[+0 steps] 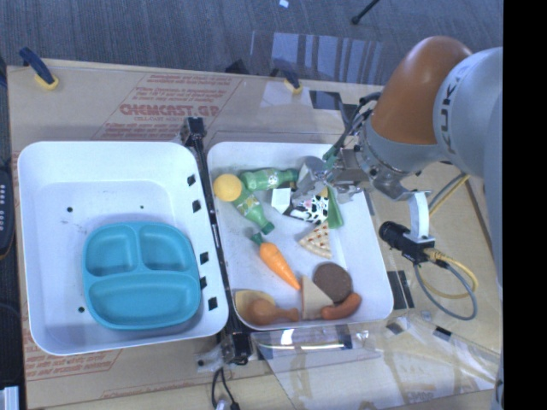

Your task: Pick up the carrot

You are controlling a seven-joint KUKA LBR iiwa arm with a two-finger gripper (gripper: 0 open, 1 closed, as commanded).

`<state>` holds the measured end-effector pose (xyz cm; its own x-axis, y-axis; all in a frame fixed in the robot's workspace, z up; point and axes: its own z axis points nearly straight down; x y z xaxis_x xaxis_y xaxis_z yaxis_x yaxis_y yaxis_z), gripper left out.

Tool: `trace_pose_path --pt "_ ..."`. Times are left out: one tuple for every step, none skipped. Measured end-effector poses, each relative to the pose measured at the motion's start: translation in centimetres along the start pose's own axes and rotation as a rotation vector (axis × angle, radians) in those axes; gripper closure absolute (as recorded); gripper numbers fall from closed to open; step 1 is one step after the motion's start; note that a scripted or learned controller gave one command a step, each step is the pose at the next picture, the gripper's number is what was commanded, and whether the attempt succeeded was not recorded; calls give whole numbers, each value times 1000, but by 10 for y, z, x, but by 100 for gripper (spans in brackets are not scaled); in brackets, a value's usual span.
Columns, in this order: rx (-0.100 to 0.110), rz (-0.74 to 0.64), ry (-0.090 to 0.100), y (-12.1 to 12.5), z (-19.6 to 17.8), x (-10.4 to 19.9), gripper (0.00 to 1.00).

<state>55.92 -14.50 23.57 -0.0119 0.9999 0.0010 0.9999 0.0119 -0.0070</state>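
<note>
Even, bright overhead light; soft shadows inside the bins (pixel 51 156); glare on clear plastic sheet (pixel 316 342); slightly soft focus.

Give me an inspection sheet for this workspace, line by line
Surface: brown cardboard-covered bench bearing a left white plastic bin and a right white plastic bin.
Job's things: small orange carrot lying free in the right bin's middle.
Clutter: blue divided plate in the left bin; round yellow lemon, green bottle, triangular cracker, round brown patty, sausage in the right bin.
Grippers: pincer over the right bin's far end; finger state unclear.
Cables: yellow and black cables right of the bins.
Surroundings: grey carpet.
</note>
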Motion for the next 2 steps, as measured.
trace_pose_path --pt "-1 46 1 -35 145 18 0" --pt "6 31 -2 -36 135 18 100"
